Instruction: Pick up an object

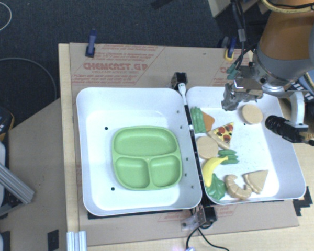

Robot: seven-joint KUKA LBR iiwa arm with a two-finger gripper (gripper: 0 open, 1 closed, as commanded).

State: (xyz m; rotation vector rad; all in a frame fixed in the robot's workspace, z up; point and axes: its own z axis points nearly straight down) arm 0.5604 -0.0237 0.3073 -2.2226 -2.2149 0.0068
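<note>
**Right now: gripper low over the back of the right bin, toy food spread below it**

Starting at my left, the left bin [94,114] carries a green divided tray [146,157], three compartments, lying flat near the middle. Moving across the seam into the right bin [282,161], the food crowds the near-left side. At the back there is a green leafy piece [198,120] with an orange wedge [208,121] touching it, then a pizza slice [223,133] just beside. Below those I see a tan round disc [206,147], a green bean cluster [228,156], a yellow banana [211,166] and another green piece [216,188] at the front rim. A curved tan pastry [235,187] and a tan wedge [256,180] sit touching at the front. Farther back, a pale round cookie [251,114] lies apart from the rest. The gripper [230,102] hangs just left of that cookie, at the bin's back wall. I cannot tell whether its fingers are apart or together; they blur into dark metal. The arm's upper body is cut off by the top right corner.
</note>
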